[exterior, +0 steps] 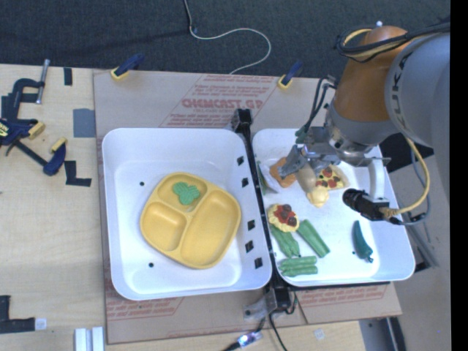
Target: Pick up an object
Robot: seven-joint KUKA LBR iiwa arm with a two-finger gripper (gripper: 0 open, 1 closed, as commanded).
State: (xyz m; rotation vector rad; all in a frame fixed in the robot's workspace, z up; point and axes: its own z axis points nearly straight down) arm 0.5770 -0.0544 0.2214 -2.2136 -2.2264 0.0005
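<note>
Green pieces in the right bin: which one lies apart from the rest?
The dark teal piece near the right bin's right wall; the other green pieces cluster by the divider.

A robotics lab or test workshop is indicated. A wooden bench point(44, 254) is seen covered with a cardboard sheet point(212, 104) that is held down by blue and yellow spring clamps point(128, 66). Two shallow white bins point(121, 196) are set side by side on it. Further clamps point(22, 123) and strips of dark tape point(77, 174) are scattered at the left, and a thin cable point(219, 31) is trailed across dark carpet point(88, 13) behind. An industrial arm point(380, 86) is positioned over the right bin.
</note>
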